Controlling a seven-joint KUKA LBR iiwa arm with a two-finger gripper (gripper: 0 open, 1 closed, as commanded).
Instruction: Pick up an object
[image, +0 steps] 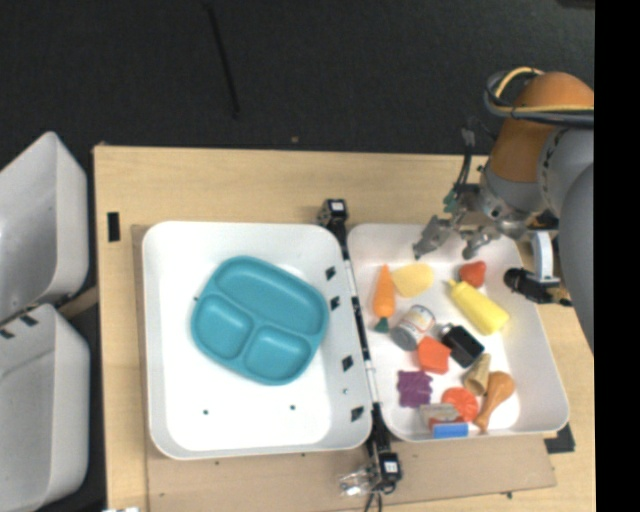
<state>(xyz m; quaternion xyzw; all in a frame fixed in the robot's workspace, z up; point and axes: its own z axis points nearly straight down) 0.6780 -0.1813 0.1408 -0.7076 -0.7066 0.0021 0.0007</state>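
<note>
I am hovering my gripper (455, 236), spread wide and holding nothing, over the right bin (548, 392), because the pickable objects are lying there. The pale yellow piece (412, 278) is sitting just below my gripper; the yellow bottle (478, 306) is lying beside it.

We saw the grey arm (560, 170) reach in from the right, its orange band (525, 135) sitting above the wrist. The wrist pointed down and to the left. Our hand (455, 238) hung at the arm's lower end with its dark fingers (432, 238) spread apart, nothing between them, tips angled downward toward the left.
</note>
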